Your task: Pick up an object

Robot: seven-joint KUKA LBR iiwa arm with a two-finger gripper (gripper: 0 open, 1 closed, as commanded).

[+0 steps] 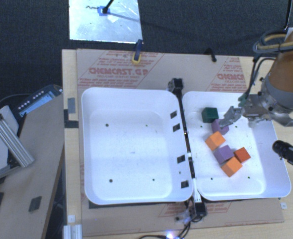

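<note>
Both white bins (131, 96) look like smooth moulded plastic with a soft sheen. The bench board (151, 66) under them has a matt, cardboard-like face with red print. Beyond the board's far edge lies a shiny, scuffed metal sheet (105, 14) on rough dark carpet (196, 14). The blocks (225, 153) in the right bin look matt. The gripper (229, 117) is dull grey metal.

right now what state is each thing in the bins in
gripper: low over the right bin, at a purple block
dark green block: loose, beside the gripper
orange block: loose, mid-bin
larger purple block: loose, by two orange blocks
red-orange block: loose
orange block nearest the front: loose
</note>
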